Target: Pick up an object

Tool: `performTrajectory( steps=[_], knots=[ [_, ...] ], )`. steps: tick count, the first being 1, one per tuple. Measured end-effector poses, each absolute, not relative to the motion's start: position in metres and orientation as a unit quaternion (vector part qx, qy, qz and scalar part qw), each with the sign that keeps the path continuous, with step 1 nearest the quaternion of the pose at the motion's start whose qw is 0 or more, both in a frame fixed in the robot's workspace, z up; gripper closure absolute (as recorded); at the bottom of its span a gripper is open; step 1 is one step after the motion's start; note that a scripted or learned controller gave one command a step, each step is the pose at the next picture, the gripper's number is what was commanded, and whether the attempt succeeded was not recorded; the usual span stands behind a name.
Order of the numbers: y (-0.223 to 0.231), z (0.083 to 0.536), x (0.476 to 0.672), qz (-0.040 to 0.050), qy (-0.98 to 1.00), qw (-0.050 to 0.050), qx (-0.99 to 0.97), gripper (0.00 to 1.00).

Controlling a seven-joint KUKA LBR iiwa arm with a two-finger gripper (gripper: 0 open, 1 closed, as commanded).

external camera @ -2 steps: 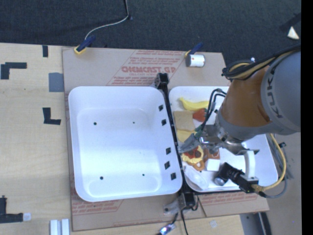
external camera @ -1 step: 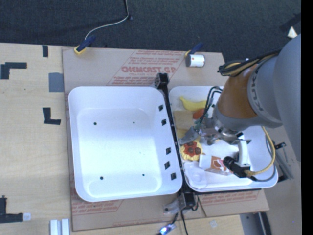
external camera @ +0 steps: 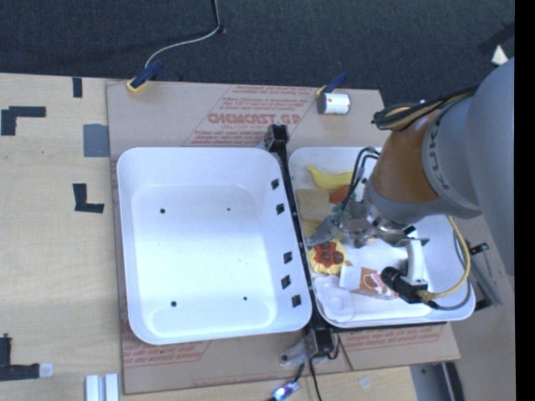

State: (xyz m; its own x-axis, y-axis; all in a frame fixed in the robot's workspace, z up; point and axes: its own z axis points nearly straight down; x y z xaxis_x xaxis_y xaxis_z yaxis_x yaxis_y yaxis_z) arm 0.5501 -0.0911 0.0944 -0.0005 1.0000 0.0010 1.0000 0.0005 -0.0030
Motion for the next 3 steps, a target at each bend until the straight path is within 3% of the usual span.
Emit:
performTrajectory(
  steps=[1,2,3],
  knots=[
    [-0.094,0.084,0.610,-0.0007,-0.708,-0.001,-0.706,0.00],
    [-0.100,0.085,0.563,0.0008,-0.707,0.000,-0.707,0.00],
    [-0.102,0.096,0.565,0.0006,-0.707,-0.003,-0.707,1.00]
  ],
)
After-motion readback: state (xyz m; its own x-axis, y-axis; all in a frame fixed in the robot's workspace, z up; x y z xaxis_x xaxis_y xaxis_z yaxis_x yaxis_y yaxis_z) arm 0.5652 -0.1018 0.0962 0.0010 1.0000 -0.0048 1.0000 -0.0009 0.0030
